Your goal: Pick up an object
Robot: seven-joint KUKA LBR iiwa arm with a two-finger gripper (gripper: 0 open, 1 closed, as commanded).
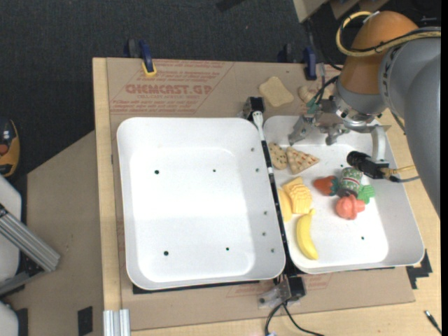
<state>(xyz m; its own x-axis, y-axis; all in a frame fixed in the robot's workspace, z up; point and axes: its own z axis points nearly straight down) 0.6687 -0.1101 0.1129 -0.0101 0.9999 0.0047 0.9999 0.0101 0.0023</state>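
2 white bins on the table: left bin [140,142], right bin [392,240]. In the right bin: 1 banana [306,236], 1 yellow ridged piece [297,196], 2 crackers, i.e. 1 round [278,157] + 1 triangular [302,161], 1 green-white item [349,180], 2 red pieces [325,185] [347,207]. On the table far of the bins: 1 tan slice [276,92]. 2 blue clamps at far edge [145,53] [309,63].

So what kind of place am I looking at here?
Probably a robotics lab test bench: a robot arm over two white bins, toy food such as a banana, and a clamped board.
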